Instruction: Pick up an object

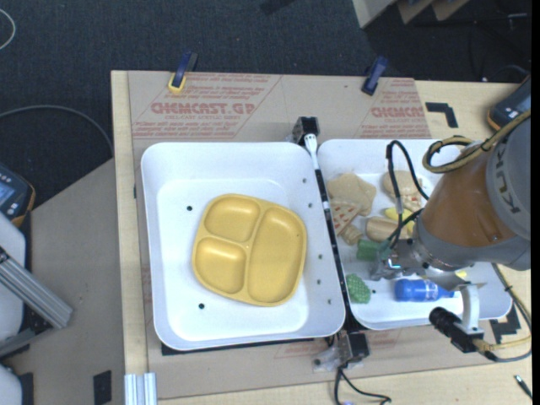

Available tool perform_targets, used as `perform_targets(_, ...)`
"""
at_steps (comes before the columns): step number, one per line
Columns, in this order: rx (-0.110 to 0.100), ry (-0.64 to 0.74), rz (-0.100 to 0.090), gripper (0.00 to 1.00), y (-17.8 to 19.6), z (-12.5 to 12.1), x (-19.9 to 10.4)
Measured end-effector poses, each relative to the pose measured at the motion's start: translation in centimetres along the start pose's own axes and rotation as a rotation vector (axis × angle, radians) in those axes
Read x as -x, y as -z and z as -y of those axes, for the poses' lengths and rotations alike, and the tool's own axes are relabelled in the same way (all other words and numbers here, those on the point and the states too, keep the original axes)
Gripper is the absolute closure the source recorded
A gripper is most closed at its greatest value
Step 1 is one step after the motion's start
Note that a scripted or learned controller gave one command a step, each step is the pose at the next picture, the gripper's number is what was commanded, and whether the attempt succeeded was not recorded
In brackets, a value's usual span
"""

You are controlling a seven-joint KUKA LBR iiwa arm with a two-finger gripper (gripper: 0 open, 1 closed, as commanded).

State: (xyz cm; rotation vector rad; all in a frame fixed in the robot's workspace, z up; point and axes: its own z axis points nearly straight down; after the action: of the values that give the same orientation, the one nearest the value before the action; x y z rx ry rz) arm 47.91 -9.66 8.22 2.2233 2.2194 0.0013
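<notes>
White bins sit side by side, the left bin (pixel 160 226) carrying a yellow tray (pixel 250 248) with three compartments, and the arm (pixel 472 209) is hanging low over the right bin (pixel 337 154). Down by its wrist, the gripper (pixel 393 261) hovers among tan food pieces (pixel 350 201), a green block (pixel 369 249), a blue bottle (pixel 415 290) and a green bit (pixel 359 288); whether it's spread or pinching, I cannot tell.
</notes>
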Motion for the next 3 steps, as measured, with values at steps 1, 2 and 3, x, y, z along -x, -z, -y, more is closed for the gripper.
perform_targets(1,0.014,0.012,-0.004,1.0,13.5,-0.3,-8.1)
perform_targets(2,-0.007,0.011,-0.004,1.0,10.1,0.1,-16.8)
perform_targets(3,0.018,0.0,0.001,1.0,24.3,-3.3,-12.2)
